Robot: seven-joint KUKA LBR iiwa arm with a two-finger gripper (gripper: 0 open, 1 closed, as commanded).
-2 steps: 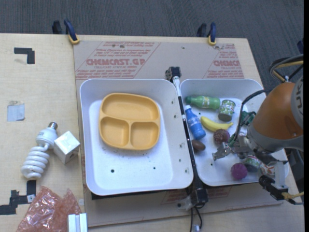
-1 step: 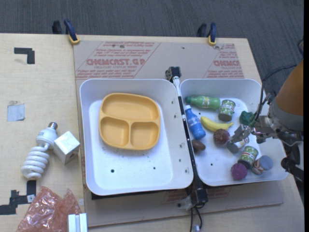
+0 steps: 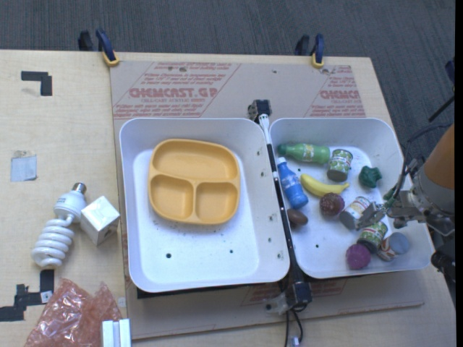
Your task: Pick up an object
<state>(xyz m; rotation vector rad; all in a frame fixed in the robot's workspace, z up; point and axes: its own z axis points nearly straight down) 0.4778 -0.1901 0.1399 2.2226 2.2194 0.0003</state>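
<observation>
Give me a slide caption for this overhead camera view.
Gripper reaches among toy groceries in the right bin; yellow divided plate sits in the left bin.

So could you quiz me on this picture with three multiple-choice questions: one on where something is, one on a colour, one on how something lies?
1. Where is the yellow divided tray?
A. In the left bin
B. In the right bin
C. On the bench beside the light bulb

2. What colour is the bottle lying next to the banana?
A. Red
B. Blue
C. Orange

3. How does the green bottle lie?
A. Standing upright
B. Flat on its side
C. Propped on the tray

Answers: 1 A, the tray rests on the left bin's floor. 2 B, its body is blue with a white cap. 3 B, its whole length lies flat near the right bin's far wall.
</observation>
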